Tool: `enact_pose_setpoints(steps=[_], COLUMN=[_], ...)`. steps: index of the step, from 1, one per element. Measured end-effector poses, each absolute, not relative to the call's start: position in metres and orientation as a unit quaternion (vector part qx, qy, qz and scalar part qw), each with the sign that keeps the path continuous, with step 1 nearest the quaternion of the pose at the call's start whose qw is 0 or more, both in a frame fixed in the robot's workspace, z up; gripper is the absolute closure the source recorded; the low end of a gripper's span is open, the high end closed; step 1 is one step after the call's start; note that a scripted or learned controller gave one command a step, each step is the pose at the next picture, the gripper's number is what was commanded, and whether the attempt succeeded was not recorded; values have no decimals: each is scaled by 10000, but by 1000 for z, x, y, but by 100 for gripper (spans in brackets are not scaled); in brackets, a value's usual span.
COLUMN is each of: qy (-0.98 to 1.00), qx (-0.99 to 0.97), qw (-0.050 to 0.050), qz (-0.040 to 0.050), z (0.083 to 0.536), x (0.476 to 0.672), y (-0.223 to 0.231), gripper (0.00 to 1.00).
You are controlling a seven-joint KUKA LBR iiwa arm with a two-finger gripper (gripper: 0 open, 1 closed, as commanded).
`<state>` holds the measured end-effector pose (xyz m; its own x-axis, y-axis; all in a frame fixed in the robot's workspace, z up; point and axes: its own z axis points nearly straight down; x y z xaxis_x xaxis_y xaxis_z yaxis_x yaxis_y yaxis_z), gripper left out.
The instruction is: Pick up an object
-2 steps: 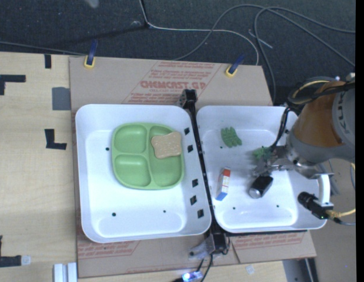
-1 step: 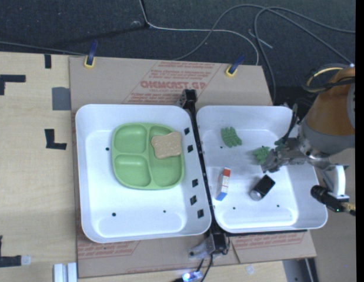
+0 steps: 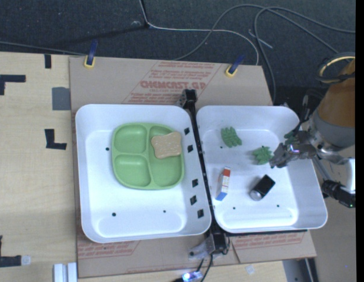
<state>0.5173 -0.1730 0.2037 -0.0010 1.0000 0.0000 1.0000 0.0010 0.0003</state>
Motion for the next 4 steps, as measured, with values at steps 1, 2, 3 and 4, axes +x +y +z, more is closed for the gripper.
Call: enact_pose_setpoints(steps=[1,2,3,4], qy=[7075,7081,7081,7090], qx=[7067,7061,7061,7052], qw=[16,0,-6,-8], qz=[7,-5,-4,-2], z=[244,233,233,234], x=[518,529,550,558], y=[-173,-122,-82,-36], gripper=[100,100,100,100])
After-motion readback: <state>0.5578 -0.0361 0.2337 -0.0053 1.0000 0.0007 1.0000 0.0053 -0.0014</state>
